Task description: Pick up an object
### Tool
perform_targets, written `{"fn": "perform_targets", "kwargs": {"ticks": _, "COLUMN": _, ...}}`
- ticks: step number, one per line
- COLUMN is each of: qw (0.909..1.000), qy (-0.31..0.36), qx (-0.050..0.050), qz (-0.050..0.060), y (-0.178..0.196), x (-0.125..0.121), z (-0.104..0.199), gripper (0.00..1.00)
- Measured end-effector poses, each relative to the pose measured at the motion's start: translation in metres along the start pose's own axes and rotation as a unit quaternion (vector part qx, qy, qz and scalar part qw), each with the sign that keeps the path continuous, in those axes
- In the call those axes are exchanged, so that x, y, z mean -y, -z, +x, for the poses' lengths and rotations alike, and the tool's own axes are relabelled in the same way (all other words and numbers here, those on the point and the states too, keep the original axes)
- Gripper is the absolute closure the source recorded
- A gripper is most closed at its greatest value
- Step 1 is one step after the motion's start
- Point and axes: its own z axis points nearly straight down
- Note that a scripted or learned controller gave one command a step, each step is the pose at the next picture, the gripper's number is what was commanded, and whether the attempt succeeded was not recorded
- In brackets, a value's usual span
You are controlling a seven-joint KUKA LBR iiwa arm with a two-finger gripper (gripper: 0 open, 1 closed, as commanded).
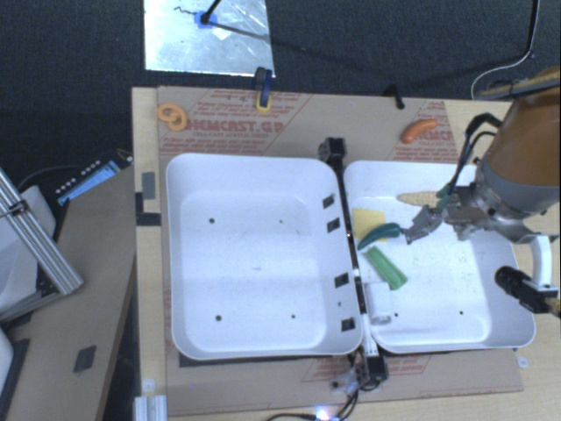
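My gripper [423, 225] hangs over the middle of the right bin [491, 323], reaching in from the right. Just left of its tip lies a teal curved object [382, 232], partly on a yellow flat piece [367, 218]. A green block [386, 267] lies below them, and a small white object [379, 302] sits near the bin's left wall. A tan cone-shaped piece [418, 198] rests just above the gripper. Nothing shows held in the gripper.
The left bin [254, 261] stands beside the right one, with a black divider [349, 235] between them. On the cardboard behind the bins lie an orange sausage [419, 131], a pretzel [173, 117] and a yellow clamp [262, 90].
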Motion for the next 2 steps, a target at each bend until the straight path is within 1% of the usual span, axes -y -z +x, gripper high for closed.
{"fn": "perform_targets", "kwargs": {"ticks": 1, "qw": 1.0000, "qy": -0.002, "qx": -0.001, "qz": 0.005, "y": -0.092, "x": 0.002, "z": -0.018, "gripper": 0.00}}
{"fn": "perform_targets", "kwargs": {"ticks": 2, "qw": 1.0000, "qy": 0.001, "qx": 0.000, "qz": -0.002, "y": -0.165, "x": -0.052, "z": 0.000, "gripper": 0.00}}
